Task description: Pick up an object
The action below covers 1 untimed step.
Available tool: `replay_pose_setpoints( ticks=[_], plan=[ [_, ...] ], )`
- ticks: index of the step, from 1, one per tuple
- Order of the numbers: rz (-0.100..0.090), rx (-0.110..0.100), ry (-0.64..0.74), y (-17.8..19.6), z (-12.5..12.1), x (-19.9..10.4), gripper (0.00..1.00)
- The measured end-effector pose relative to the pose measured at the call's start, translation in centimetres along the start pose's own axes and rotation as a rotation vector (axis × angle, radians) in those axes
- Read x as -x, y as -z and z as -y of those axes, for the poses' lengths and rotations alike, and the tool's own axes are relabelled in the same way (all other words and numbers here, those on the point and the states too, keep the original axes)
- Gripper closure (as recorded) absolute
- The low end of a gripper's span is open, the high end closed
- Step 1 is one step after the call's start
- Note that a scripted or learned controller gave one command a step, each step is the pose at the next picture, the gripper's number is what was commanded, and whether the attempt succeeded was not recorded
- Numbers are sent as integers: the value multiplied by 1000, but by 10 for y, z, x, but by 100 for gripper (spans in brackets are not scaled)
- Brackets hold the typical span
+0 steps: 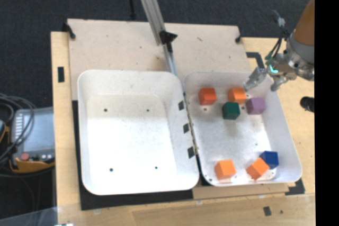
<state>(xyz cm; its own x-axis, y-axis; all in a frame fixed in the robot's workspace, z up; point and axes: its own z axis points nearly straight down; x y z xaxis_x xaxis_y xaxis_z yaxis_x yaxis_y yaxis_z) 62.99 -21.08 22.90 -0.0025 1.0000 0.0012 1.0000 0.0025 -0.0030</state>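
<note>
I see the fingers point(263, 79) spread wide, holding nothing, above the right bin's point(283, 129) far edge; next I must lower onto the orange block point(237, 95).

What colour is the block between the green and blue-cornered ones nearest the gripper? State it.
Purple: the purple block sits right of the green block, below the gripper, in the camera view.

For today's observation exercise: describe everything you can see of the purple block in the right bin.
The purple block is a small, matte, plain cube resting flat on the floor of the right bin near its far end. It lies right of the green block and close beside an orange block. The gripper is above it, apart.
</note>
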Motion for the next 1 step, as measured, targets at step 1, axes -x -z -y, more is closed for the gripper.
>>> replay_pose_setpoints(
  ticks=[1],
  plan=[
    [4,3,2,3,-1,1,0]
  ],
)
